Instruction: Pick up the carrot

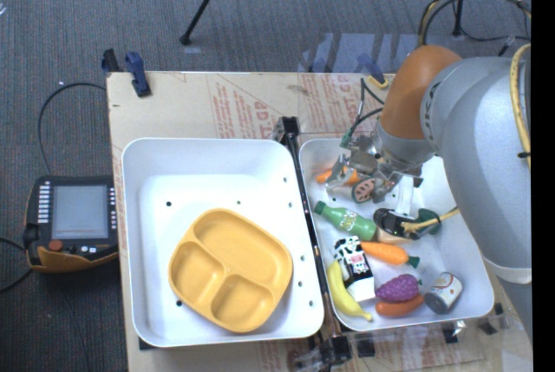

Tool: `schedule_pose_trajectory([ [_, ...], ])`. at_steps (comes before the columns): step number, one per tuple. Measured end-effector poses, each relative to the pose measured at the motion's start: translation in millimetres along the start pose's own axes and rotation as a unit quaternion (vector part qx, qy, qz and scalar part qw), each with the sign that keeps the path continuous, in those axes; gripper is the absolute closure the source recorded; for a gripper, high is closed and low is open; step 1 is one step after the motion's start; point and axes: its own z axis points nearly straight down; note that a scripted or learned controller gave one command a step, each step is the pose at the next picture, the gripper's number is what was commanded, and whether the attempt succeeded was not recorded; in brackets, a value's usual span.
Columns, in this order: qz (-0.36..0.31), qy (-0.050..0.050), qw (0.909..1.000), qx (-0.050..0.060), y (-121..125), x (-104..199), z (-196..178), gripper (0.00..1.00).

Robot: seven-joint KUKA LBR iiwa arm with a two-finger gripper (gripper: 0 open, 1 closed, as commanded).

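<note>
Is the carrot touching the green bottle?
Apart. The camera view shows the carrot lying just below the green bottle, with a thin strip of white bin floor showing between them.

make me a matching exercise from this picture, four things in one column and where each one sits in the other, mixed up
Things:
1. yellow divided plate
2. carrot
3. banana
4. green bottle

Places:
A. near front edge of the right bin, left side
B. middle of the right bin, pointing toward the milk carton
C. in the left bin
D. right bin, just below the gripper

Pairs: 1-C, 2-B, 3-A, 4-D
</note>
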Motion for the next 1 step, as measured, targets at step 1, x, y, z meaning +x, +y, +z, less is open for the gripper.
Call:
schedule_pose_trajectory([
  [1, 0.164, 0.000, 0.9865, -0.001, 0.8, -4.2, 0.0, 0.00],
])
